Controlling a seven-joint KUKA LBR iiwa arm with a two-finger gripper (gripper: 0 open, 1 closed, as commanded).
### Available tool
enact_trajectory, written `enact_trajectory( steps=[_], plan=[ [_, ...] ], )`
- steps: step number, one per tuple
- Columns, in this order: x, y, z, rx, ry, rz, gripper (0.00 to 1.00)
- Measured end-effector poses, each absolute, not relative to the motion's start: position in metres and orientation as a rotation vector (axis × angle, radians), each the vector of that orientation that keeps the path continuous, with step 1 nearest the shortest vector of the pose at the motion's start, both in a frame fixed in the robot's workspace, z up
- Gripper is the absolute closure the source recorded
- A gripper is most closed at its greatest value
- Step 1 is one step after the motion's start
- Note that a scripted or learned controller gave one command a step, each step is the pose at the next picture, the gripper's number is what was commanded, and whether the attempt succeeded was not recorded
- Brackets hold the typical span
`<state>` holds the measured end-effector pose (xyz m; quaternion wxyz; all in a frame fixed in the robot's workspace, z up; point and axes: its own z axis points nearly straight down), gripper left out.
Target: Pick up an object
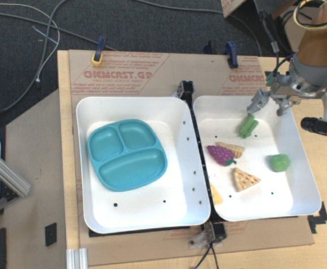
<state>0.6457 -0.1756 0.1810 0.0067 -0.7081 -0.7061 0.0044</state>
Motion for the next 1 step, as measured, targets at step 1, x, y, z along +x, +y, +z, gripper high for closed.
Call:
enact_trajectory(
  steps=[1],
  plan=[
    [0.6486,-0.1751,0.1911,-2.221,-2.221,0.001,0.00]
  ],
)
